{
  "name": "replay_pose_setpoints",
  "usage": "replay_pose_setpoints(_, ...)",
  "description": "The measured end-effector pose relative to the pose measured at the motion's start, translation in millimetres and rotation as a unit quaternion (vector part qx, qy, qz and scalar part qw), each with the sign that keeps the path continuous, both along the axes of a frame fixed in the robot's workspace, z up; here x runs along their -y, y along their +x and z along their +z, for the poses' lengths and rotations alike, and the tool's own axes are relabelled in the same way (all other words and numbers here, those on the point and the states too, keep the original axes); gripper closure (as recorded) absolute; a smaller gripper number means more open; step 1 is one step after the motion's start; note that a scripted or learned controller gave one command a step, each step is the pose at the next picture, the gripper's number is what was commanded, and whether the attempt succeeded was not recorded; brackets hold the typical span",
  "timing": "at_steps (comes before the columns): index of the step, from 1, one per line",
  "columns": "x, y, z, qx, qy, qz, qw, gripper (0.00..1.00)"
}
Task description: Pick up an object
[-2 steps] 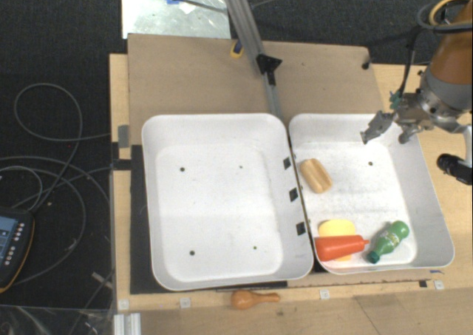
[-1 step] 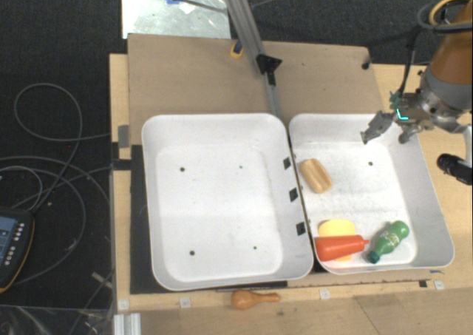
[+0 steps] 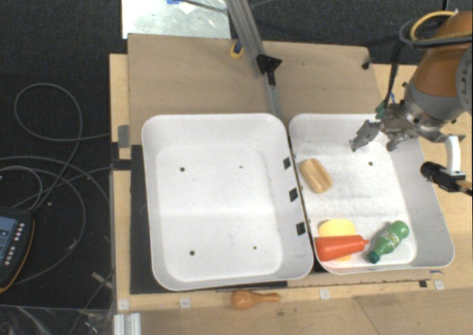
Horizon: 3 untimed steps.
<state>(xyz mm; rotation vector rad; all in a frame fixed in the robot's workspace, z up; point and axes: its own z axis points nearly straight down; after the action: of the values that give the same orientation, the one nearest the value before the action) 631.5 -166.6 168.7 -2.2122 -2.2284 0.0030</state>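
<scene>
On the desk (image 3: 185,75) the left bin (image 3: 214,200) offers nothing to pick, so the work lies to the right of the divide; a small tan pear-shaped piece (image 3: 255,298) sits on the desk's front edge, outside both bins and best ignored. In the right bin (image 3: 384,185) the candidates run like this: a tan bread-like block (image 3: 315,175) lies alone near the bin's left wall, tilted, with bare floor all round it — the easiest target, in my judgement. Toward the front, a yellow rounded piece (image 3: 336,228) sits touching an orange carrot-like piece (image 3: 340,246), and just beside the carrot's tip lies a green bottle (image 3: 388,240), tilted toward the front right corner. That cluster is crowded and close to the front wall, so a descent there risks nudging neighbours or clipping the rim. The tool (image 3: 377,137) hovers over the bin's back part, well apart from every object, its two fingers spread and pinching nothing. To do the step well, it should travel toward the bread block, turn so the fingers straddle its narrow width rather than its length, descend with the spread kept wide until the tips are near the floor, and close only then — centred, so the block does not squirt sideways.
</scene>
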Motion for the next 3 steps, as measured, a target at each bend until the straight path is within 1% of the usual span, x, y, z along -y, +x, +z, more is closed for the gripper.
replay_pose_setpoints(1, -7.1, 6.0, -57.3, 0.0, 0.0005, 0.0, 1.0, 0.0)
replay_pose_setpoints(2, -7.5, 6.4, -78.7, 0.001, -0.0001, 0.0, 1.0, 0.0)
replay_pose_setpoints(3, -7.3, 8.1, -65.9, 0.004, -0.0006, 0.002, 1.0, 1.0)
